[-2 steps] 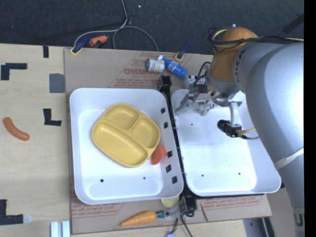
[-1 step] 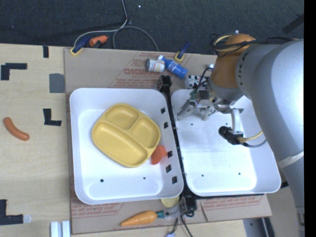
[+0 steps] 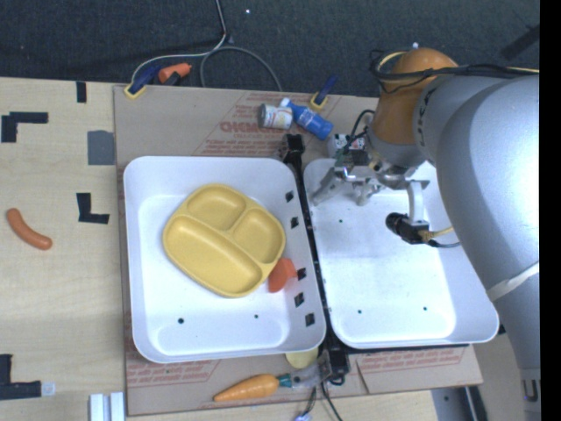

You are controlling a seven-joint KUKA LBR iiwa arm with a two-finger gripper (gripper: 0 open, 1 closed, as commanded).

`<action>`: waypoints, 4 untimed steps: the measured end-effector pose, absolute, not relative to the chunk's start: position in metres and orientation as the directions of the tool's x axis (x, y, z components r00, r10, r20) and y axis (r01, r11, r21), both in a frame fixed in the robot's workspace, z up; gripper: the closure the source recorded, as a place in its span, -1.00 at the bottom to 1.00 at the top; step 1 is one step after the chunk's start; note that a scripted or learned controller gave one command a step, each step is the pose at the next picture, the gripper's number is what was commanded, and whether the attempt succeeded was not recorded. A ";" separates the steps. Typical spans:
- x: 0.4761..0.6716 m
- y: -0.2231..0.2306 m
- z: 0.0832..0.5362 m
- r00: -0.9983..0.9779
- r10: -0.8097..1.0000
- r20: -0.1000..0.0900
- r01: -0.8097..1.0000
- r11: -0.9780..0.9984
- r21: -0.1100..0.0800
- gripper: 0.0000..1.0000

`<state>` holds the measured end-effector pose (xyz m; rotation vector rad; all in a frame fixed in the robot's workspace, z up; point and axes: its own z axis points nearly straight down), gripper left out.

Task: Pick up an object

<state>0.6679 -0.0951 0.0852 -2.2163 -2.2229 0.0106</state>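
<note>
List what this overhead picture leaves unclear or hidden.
- Claw: the wrist covers its fingers in the camera view, so its state is unreadable.
- Orange piece: partly tucked under the yellow plate; identity unclear.
- Pale yellow object: mostly hidden below the left bin's rim.

My grey arm (image 3: 491, 165) reaches in from the right, orange band (image 3: 405, 95) above the wrist, gripper (image 3: 358, 182) hanging low and pointing down.

Glossy yellow plastic plate (image 3: 223, 238)
</note>
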 end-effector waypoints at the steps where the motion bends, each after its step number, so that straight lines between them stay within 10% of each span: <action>1: 0.668 -0.096 0.085 -0.001 1.000 -0.003 1.000 0.001 -0.003 -1.00; 3: 0.670 -0.107 0.086 -0.002 1.000 0.000 1.000 0.002 0.002 -1.00; 4: 0.669 -0.107 0.096 -0.003 1.000 -0.002 1.000 0.003 0.003 1.00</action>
